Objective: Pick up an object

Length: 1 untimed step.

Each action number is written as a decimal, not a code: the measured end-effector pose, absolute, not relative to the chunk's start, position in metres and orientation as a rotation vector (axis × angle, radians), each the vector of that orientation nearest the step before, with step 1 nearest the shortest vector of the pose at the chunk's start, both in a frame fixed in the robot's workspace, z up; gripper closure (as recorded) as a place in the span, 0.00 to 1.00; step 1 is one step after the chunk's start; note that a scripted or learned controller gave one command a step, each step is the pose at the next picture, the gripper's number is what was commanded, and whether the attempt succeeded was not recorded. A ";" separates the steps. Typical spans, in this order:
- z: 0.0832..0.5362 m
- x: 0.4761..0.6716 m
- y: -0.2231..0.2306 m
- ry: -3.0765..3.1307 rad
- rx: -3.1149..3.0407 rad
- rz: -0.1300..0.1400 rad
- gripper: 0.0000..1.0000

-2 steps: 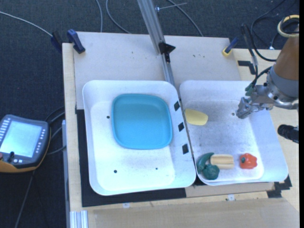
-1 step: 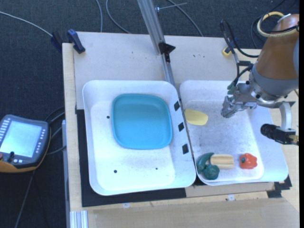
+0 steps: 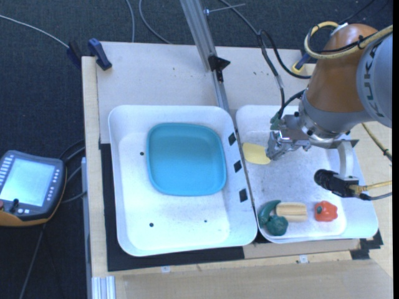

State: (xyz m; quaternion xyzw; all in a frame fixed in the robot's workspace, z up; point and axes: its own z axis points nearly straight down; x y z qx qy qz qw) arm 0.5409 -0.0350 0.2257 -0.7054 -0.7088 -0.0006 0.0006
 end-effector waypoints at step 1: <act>0.223 0.528 0.020 -2.227 -2.215 -0.002 1.00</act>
